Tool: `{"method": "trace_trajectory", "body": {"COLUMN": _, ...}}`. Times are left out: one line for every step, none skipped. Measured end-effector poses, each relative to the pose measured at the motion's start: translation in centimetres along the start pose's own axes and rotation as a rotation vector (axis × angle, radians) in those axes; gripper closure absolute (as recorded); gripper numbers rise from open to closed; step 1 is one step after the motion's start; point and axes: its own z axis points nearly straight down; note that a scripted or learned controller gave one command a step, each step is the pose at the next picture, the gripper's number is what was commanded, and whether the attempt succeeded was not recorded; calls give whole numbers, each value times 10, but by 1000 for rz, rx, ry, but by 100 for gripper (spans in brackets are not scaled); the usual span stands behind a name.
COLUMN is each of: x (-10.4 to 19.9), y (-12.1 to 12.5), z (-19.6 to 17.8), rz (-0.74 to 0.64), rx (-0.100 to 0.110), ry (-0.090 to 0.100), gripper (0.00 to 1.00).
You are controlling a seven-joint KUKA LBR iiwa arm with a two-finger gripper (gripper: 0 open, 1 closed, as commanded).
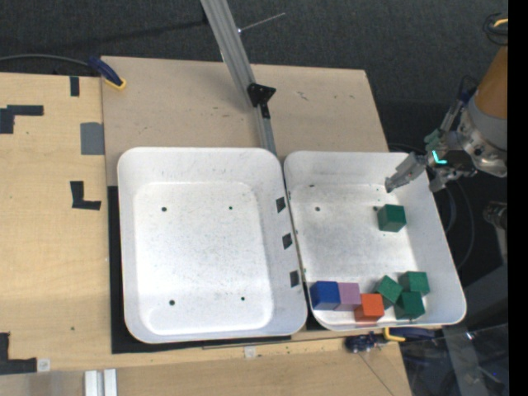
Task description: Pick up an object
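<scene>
Two white bins sit side by side on a wooden bench (190, 97); the left bin (132, 221) has bare floor with a few dark dots, the right bin (346, 188) holds all the blocks. The arm (495, 106) comes in from the right, grey with the orange band at the frame edge, and the gripper (412, 170) hangs over the upper right corner of the right bin, near its rim. One grey finger (403, 176) points down and left toward the bin floor; a second is not clearly separable from the wrist hardware, so whether the hand is spread or closed cannot be told, and nothing is seen between its fingers. A small teal light shows on the wrist body. A lone green block (392, 218) lies on the bin floor just below the finger, apart from it and not touched. The rest cluster along the near wall: a blue block (325, 294) at the left, a purple block (350, 294) touching it, an orange block (371, 305) just right of and below the purple, then three more green blocks (406, 294) packed together in the near right corner. A grey metal bar (231, 40) runs at a slant from the top of the frame down to the gap between the bins. Black tape marks lie on the bench at far left.
</scene>
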Motion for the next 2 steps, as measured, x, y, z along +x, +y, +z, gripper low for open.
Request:
{"method": "trace_trajectory", "body": {"x": 0, "y": 1, "z": -2, "rz": -1, "rx": -3, "ry": -1, "gripper": 0}}
{"method": "trace_trajectory", "body": {"x": -4, "y": 3, "z": 61, "rz": 0, "rx": 3, "ry": -1, "gripper": 0}}
